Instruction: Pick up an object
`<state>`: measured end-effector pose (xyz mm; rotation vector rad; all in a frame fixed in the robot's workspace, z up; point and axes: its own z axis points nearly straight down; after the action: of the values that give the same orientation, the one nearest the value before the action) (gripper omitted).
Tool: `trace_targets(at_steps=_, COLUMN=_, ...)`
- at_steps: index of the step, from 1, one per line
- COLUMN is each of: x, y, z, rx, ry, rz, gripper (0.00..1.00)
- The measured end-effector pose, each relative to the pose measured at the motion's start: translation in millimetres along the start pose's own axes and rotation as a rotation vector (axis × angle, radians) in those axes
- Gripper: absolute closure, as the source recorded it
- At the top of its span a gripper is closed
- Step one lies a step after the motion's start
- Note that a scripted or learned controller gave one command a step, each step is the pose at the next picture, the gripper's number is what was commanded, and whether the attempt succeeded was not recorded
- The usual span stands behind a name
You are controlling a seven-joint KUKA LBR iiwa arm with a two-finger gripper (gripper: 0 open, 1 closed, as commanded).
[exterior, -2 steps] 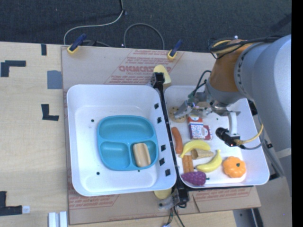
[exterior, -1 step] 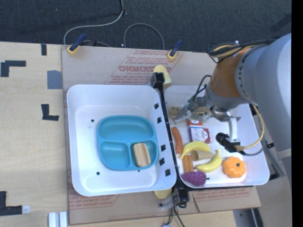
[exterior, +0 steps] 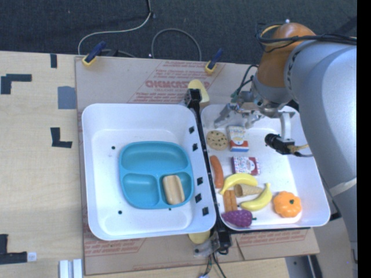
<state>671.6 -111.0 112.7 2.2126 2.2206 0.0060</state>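
Your arm (exterior: 324, 97) reaches in over the right bin (exterior: 307, 172), where the pickable food is crowded: bananas (exterior: 246, 187), cookie (exterior: 217, 139), small carton (exterior: 237, 138). The tool (exterior: 240, 110) hovers above that carton, presumably lining up; its opening you cannot tell.

Toy foods (exterior: 243, 184), perhaps a dozen, lie scattered in the right bin (exterior: 307, 178).

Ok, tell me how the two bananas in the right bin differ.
The upper banana arches with its ends pointing down, over a cone-shaped item; the lower banana curves the other way, ends up. The upper banana lies nearer the bin divider, close to the hot dog; the lower banana lies beside the orange pumpkin. Both are yellow and lie in the right bin.
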Motion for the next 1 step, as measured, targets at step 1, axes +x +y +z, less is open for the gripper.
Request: trace_targets(at_steps=1, x=5.9, y=-22.5, z=19.0, rx=-0.020, ry=-0.011, rz=0.001, gripper=0.00)
